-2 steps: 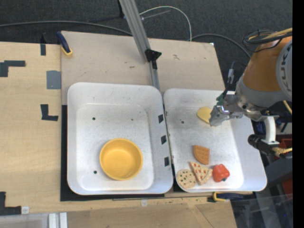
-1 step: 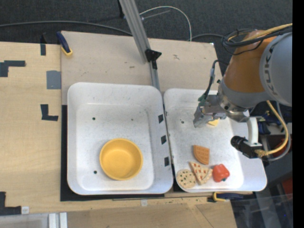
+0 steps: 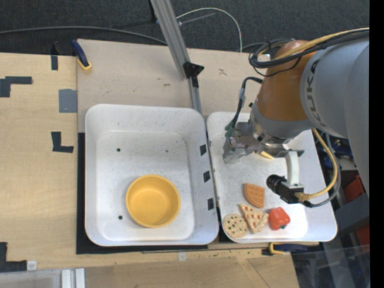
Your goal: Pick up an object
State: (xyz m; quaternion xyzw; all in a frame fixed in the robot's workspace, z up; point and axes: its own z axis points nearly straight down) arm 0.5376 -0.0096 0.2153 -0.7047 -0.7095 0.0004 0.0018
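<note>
Orange plastic toy food, a waffle-like piece (image 3: 254, 195) and a red tomato-like piece (image 3: 278, 218), lies just below the grey two-finger gripper (image 3: 233, 153), which hangs low in the right white bin (image 3: 318, 230), seemingly holding nothing, probably to reach one.

The big grey arm (image 3: 342, 83) comes in from the right side. It has an orange band (image 3: 285, 89) just above the wrist. The arm bends down so the wrist points at the counter. The end effector (image 3: 235, 152) hangs low at the end, dark and metal. Its tips look blurry, so maybe nothing is between them.
</note>
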